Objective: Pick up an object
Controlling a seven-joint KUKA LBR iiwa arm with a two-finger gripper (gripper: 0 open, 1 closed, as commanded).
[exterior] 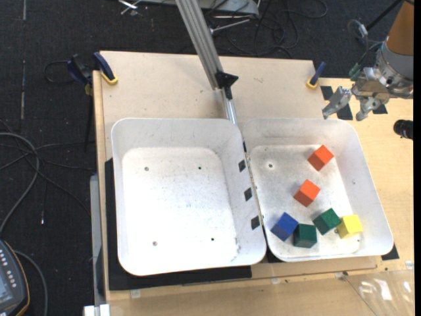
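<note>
The right bin (289,129) holds several small cubes. One orange cube (320,157) lies near its far right side and a second orange cube (306,193) sits a little nearer. Along the front lie a blue cube (285,226), a dark green cube (304,235), a green cube (326,220) and a yellow cube (350,226), close together. My gripper (350,106) hangs above the far right corner of that bin, beyond the cubes. Its fingers are open with nothing between them.
The left bin (172,196) lies beside the right one, their rims meeting at a ridge with black tabs (248,193). A slanted metal bar (204,38) crosses the bench's back. Clamps (104,68) grip the far corners.
</note>
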